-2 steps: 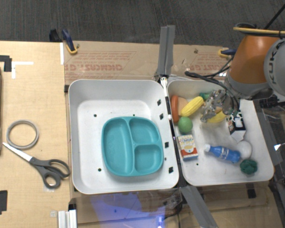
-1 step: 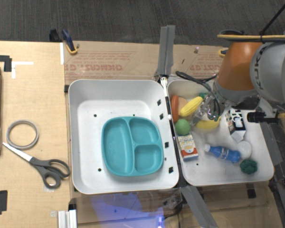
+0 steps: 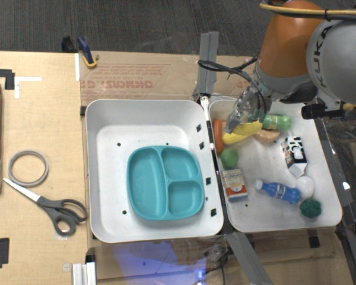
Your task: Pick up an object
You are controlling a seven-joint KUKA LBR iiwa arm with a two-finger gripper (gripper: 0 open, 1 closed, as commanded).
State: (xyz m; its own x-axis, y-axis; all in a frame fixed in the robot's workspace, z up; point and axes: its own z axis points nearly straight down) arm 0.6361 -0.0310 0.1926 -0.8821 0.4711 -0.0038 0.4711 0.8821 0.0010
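Here, every place is given against the right bin.

Arm: the grey arm with its orange band reaches in over the right bin's far edge.

End effector: the end effector hangs low inside the right bin's far left corner, tips right at the yellow banana; whether its tips are spread or clenched, or gripping the banana, I cannot tell.

Yellow banana: in the right bin's far left part, lying across, partly under the end effector.

Orange carrot: against the right bin's left wall, just beside the banana.

Green ball: in the right bin, just nearer than the banana.

Green bottle: in the right bin's far middle, beside the banana's right end.

Small carton: in the right bin's near left part, by the left wall.

Blue-and-white bottle: in the right bin's near middle, lying on its side.

Dark green ball: in the right bin's near right corner.

Left bin: touching the right bin's left side, with a teal divided tray in it.

Scissors and tape roll: on the tabletop, well apart from the right bin, past the left bin.
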